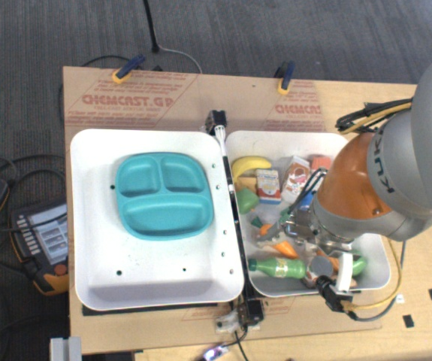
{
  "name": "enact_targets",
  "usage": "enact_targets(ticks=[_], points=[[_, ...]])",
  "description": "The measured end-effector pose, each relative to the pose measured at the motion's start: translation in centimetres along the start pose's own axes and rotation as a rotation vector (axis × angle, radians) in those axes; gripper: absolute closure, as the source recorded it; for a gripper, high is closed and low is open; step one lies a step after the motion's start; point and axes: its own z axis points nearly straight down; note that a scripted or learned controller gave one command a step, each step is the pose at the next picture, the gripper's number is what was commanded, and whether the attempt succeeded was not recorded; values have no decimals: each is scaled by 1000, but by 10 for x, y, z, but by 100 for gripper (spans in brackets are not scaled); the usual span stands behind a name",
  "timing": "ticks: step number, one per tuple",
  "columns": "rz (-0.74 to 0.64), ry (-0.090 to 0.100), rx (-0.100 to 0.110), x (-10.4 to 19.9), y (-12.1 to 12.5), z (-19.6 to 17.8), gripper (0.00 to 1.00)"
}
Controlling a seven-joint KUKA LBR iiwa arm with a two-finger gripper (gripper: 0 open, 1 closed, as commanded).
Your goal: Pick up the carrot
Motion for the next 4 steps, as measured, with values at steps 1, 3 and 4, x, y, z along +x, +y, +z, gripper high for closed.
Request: enact_targets(ticks=[1, 3, 4], points=[[0, 1, -9, 1, 3, -12, 100], [171, 0, -9, 1, 2, 0, 0], [171, 0, -9, 1, 2, 0, 0]])
